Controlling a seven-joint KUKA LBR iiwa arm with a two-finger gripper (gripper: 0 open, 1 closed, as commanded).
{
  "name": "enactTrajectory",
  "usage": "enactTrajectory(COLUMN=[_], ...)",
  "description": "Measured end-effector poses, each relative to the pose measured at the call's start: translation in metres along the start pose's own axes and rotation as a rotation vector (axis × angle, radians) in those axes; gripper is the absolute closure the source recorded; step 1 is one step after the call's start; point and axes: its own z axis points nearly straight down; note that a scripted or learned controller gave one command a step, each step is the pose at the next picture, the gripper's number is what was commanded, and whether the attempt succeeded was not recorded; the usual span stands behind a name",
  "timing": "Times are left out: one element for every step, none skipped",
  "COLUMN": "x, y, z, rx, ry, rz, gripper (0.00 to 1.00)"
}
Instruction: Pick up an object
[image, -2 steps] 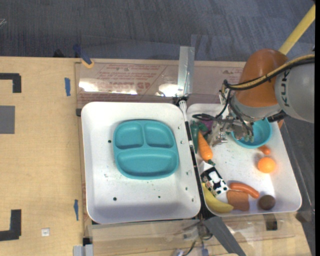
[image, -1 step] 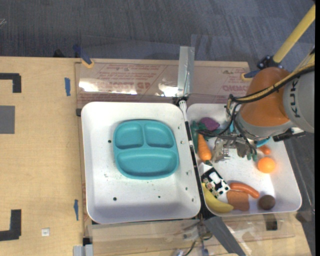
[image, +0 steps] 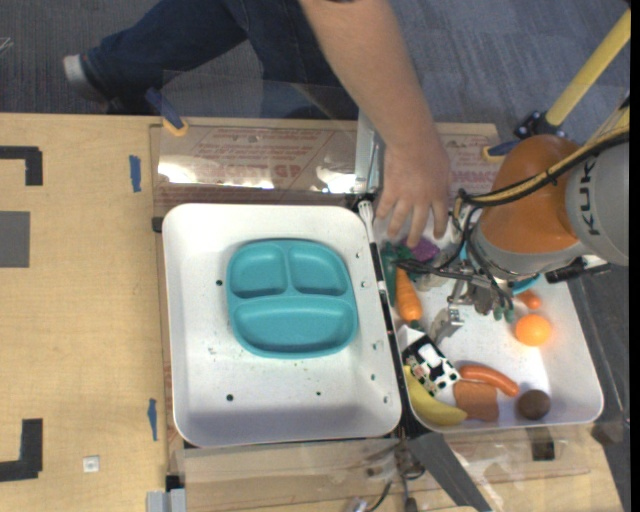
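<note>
My gripper (image: 465, 308) hangs over the middle of the right bin (image: 585, 385), open, with nothing between its fingers. Just to its left lies an orange carrot (image: 408, 298). An orange ball (image: 533, 329) sits to its right. Along the bin's front edge are a black-and-white cow toy (image: 432, 368), a yellow banana (image: 438, 408), a red sausage (image: 487, 378), a reddish-brown block (image: 477, 402) and a dark brown ball (image: 533, 403). A purple and green toy (image: 423, 251) lies at the back of the bin, under a person's hand.
A person's arm and hand (image: 412, 200) reach from the top into the back of the right bin, close to my wrist. The left bin (image: 190, 390) holds a teal divided plate (image: 292, 297). Yellow and black cables (image: 590, 75) run at the upper right.
</note>
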Motion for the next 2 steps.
enactTrajectory(x=[0.019, 0.041], y=[-0.069, -0.121], z=[-0.045, 0.0], rx=[0.003, 0.008], ry=[0.003, -0.001], rz=[0.212, 0.198], gripper=[0.0, 0.0])
